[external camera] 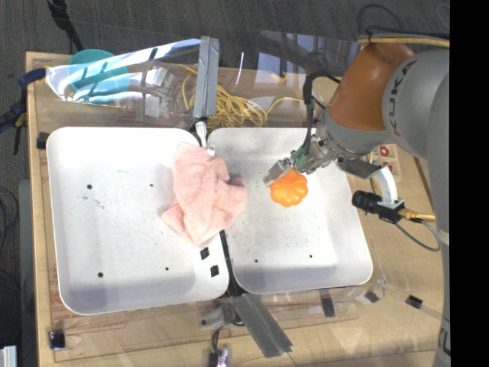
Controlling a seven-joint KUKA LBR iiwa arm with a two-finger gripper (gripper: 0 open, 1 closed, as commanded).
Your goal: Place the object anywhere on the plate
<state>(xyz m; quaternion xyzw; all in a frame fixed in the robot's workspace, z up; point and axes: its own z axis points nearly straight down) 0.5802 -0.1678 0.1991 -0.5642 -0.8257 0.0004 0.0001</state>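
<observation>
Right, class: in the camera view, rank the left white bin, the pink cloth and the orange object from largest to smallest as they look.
1. Left white bin
2. Pink cloth, draped across the edge between both bins
3. Orange object, in the right bin just under the gripper

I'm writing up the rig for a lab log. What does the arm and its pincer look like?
The arm is a thick, rounded grey body with a broad orange band above the wrist and dark lettering on the grey shell. A black cable loops along the wrist. The pincer is small, of dark and grey metal parts with a greenish piece near its base.
</observation>
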